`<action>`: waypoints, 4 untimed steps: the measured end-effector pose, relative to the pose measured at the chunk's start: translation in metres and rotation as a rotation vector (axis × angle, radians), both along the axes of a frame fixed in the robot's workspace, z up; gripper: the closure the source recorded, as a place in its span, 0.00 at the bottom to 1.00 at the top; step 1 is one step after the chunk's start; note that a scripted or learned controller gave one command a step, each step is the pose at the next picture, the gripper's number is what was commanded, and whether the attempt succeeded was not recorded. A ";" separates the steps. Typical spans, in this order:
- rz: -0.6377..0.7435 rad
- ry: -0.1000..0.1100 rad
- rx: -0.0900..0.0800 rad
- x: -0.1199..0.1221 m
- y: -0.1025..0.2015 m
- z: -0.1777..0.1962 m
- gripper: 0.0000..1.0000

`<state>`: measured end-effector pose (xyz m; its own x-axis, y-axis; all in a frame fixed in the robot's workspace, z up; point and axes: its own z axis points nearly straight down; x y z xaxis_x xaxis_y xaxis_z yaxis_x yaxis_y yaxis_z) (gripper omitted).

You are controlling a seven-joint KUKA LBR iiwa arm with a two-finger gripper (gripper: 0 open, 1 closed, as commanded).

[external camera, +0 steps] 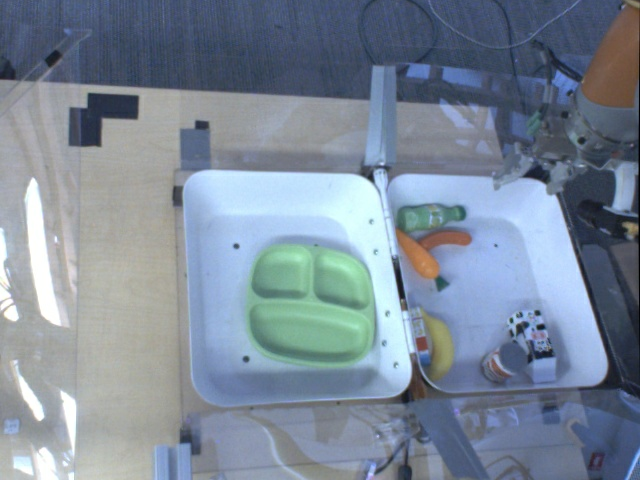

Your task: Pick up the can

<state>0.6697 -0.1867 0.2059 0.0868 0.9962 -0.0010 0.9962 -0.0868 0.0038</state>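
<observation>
The can [498,364] is small, with a brownish body and a grey end. It lies tipped in the near right corner of the right bin [572,268], touching a cow-patterned carton [532,342]. My gripper [528,175] hangs over the bin's far right edge, well away from the can. Its fingers stand open with nothing between them. The orange band [612,58] of the arm is at the top right.
The right bin also holds a green bottle [430,215], a red sausage [447,238], a carrot [418,256] and a banana [438,346] by the divider. A green divided plate [310,304] sits in the left bin [215,268]. Cables [470,18] trail behind the bins.
</observation>
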 end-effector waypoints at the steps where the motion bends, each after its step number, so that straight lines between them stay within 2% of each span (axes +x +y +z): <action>1: 0.045 -0.002 -0.001 -0.022 -0.004 0.002 0.00; 2: -0.020 -0.005 0.000 0.002 0.071 -0.118 0.00; 3: -0.021 -0.004 0.000 0.001 0.071 -0.118 0.00; 4: -0.141 -0.002 0.001 -0.020 0.025 -0.096 0.00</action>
<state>0.6493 -0.1614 0.1102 0.2260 0.9741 0.0006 0.9741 -0.2260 0.0051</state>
